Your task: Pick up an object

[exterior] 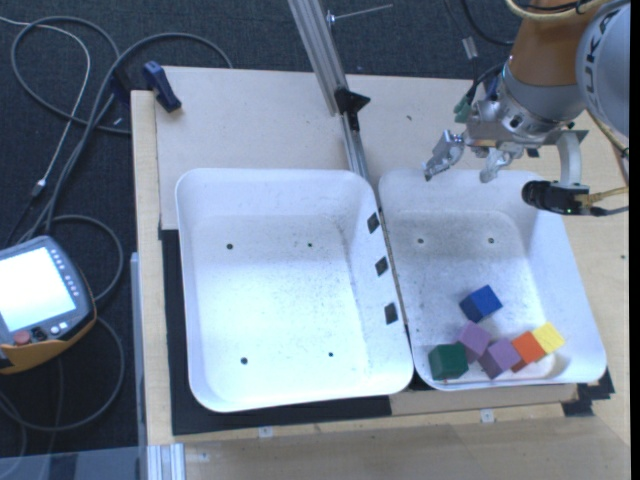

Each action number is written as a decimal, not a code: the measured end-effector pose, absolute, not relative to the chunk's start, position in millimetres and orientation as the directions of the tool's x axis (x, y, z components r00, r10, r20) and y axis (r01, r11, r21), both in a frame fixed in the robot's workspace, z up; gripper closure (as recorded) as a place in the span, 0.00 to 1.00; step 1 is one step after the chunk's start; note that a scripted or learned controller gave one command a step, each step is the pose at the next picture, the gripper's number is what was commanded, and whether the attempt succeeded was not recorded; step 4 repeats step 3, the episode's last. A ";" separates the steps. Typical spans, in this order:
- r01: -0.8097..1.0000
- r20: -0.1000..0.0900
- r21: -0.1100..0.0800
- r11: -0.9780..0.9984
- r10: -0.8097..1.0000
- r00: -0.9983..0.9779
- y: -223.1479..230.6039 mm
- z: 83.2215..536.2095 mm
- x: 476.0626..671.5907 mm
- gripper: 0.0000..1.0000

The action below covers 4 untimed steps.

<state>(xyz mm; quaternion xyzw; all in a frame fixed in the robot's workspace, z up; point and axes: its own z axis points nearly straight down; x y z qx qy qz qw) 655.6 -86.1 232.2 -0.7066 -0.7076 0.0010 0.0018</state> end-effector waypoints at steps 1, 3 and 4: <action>1.000 0.001 -0.011 -0.002 1.000 0.002 -126.4 115.8 637.3 0.00; 1.000 0.004 -0.007 0.001 1.000 -0.001 -118.6 99.1 525.8 0.00; 1.000 0.004 -0.007 0.001 1.000 -0.001 -118.6 99.1 525.8 0.00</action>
